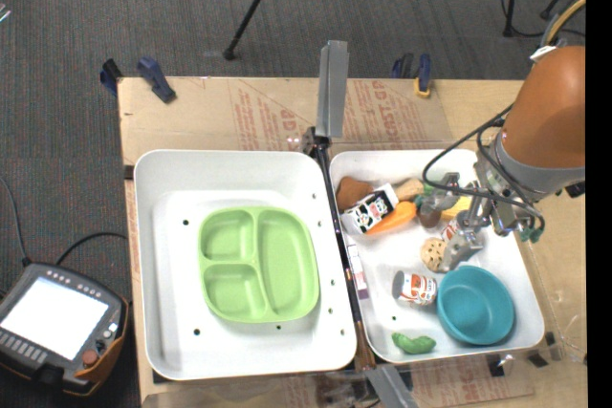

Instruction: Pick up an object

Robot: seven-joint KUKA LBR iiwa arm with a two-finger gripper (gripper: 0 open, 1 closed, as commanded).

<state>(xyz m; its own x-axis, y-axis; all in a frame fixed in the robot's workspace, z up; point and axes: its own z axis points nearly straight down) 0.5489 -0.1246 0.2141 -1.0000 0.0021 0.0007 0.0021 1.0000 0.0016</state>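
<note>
The left bin (153, 205) lay nearest, holding a green tray (258, 265). In the right bin (382, 344) sat a teal bowl (475, 304), a carrot (394, 219), a can (415, 289), a cookie (434, 252) and a green bit (413, 342). The tool (462, 242) hung beside the cookie; I could not tell its width. It would do best to centre over the cookie, clear of the bowl, before closing.

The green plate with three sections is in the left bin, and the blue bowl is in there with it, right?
Not quite. The camera view shows the green plate in the left bin, but the blue bowl sits in the right bin, near its front corner, beside a small can.
</note>
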